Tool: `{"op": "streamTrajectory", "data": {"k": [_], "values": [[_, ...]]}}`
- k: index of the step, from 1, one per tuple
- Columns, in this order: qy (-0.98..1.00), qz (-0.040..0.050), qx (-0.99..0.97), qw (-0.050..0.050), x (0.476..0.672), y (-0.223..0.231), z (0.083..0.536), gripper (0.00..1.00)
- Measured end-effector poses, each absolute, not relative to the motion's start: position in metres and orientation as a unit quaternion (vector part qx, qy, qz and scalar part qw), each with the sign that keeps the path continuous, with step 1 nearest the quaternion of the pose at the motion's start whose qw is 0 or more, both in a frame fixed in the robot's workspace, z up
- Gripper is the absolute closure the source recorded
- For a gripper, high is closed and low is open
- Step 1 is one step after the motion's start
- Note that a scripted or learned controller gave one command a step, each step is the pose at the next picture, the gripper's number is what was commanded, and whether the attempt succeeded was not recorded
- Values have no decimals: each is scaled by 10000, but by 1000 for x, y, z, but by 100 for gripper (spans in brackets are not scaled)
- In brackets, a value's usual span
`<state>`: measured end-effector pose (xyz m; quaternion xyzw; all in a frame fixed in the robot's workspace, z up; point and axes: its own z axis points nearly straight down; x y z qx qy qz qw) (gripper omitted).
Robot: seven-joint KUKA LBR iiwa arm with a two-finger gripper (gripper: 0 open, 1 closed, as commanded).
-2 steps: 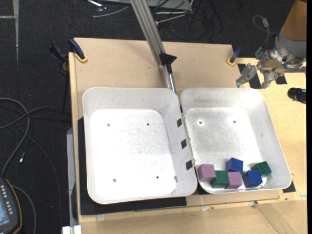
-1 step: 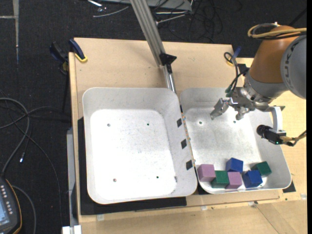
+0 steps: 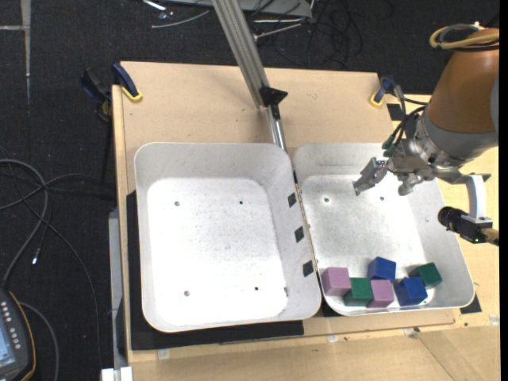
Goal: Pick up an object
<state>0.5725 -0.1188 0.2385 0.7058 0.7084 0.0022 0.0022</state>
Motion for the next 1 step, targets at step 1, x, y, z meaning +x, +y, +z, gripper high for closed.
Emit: {"op": "streamTrajectory", "data": {"k": [1], "values": [[7082,23,7060,39,573,-121,305,0]]}}
